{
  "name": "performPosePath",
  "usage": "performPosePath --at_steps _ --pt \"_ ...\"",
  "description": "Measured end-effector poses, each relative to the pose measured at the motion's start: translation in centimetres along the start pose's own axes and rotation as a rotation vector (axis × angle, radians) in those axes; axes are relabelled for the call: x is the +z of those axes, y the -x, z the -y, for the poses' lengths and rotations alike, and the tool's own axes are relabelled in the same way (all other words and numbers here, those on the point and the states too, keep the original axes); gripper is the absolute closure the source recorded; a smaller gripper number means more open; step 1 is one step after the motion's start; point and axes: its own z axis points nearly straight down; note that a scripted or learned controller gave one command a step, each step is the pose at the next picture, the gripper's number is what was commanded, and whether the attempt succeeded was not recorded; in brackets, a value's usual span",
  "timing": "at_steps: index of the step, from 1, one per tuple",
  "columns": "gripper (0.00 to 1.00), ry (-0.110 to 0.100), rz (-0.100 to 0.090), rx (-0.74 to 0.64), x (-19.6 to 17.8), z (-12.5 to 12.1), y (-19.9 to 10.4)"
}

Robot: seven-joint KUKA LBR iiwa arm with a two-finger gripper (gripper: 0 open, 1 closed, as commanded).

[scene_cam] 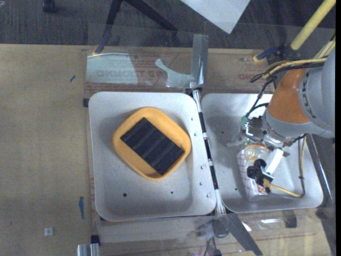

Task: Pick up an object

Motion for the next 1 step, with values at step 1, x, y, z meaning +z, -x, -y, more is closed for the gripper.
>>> performPosePath --at_steps 1 --pt "0.00 -0.019 0.002 -0.215 -2.13 -0.48 0.05"
